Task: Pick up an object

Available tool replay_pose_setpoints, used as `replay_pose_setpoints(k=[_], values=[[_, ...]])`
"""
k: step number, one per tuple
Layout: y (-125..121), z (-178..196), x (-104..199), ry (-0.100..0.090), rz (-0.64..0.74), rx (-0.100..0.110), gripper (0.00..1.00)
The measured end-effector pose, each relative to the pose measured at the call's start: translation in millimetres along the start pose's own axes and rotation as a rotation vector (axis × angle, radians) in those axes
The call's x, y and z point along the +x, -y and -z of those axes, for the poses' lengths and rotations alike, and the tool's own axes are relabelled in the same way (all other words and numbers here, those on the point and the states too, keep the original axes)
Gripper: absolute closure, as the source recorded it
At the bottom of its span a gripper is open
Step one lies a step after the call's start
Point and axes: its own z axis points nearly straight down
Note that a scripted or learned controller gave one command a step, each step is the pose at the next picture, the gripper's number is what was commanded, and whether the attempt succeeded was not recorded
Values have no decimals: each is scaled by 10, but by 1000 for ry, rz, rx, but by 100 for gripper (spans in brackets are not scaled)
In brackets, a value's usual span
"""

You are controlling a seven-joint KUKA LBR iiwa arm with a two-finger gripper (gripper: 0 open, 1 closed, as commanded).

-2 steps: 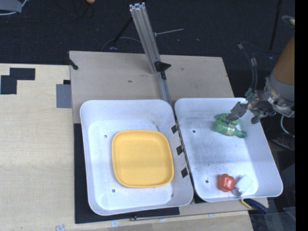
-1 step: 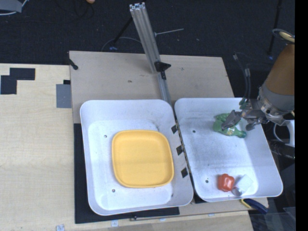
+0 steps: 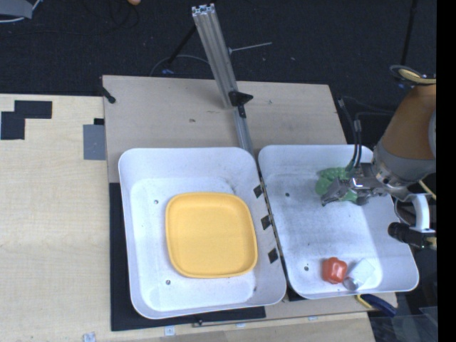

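1. Two white bins sat side by side on the bench. The left bin (image 3: 135, 191) held only a yellow plate (image 3: 211, 234) lying flat near its middle, well clear of the arm's work.
2. The right bin (image 3: 299, 262) held the likely targets: a green object (image 3: 330, 179) toward its far right side and a red object (image 3: 333, 270) near the front edge, with something pale and clear-looking (image 3: 361, 271) just beside the red one. I couldn't make out what that was.
3. The arm (image 3: 410, 137) reached in from the right, wrist low over the right bin, so the green object looked like the chosen pick; the red one was well apart from the tool.
4. The gripper (image 3: 336, 194) was right at the green object, its dark fingers touching or overlapping the object's near edge.
5. Whether the gripper was spread or clamped, I can't tell; the tips were too small and dark against the green. No clear grasp showed.
6. The green object appeared to rest on the bin floor, not lifted.
7. Judgement: grasp stage, pick not confirmed. The object sat close to the bin's far wall, which may have crowded the approach.
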Motion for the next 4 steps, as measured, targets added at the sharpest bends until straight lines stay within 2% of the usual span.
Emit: replay_pose_setpoints(k=[1, 2, 4], values=[[46, -574, 92, 0, 0, 0, 0], [36, -447, 74, 1, -2, -4, 100], [145, 678, -3, 2, -1, -10, 100]])
